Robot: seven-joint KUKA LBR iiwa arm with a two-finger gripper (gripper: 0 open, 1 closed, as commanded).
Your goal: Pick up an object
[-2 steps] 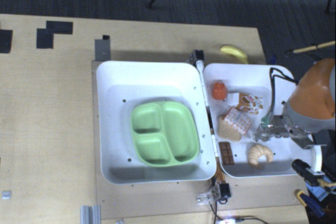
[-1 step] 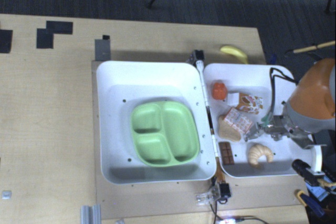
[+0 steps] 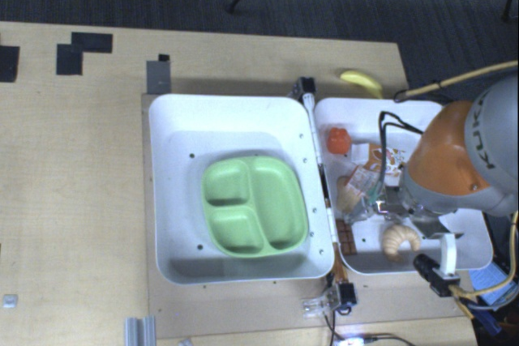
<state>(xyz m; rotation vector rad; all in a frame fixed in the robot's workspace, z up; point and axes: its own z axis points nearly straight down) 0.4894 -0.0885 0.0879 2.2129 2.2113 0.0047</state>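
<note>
Camera view showed a smooth green three-compartment tray (image 3: 255, 205) in the left white bin (image 3: 174, 174). Right bin (image 3: 478, 251) held a rounded tan croissant (image 3: 401, 238), an orange-red block (image 3: 338, 141) and crinkled wrappers, under the gripper (image 3: 379, 205), whose grip I cannot tell.

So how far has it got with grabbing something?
Nothing looks lifted yet. The grey arm with its orange band hangs low over the right white bin, above the tan croissant-shaped toy and small orange object. A grasp and lift remain. The green divided plate lies untouched.
</note>
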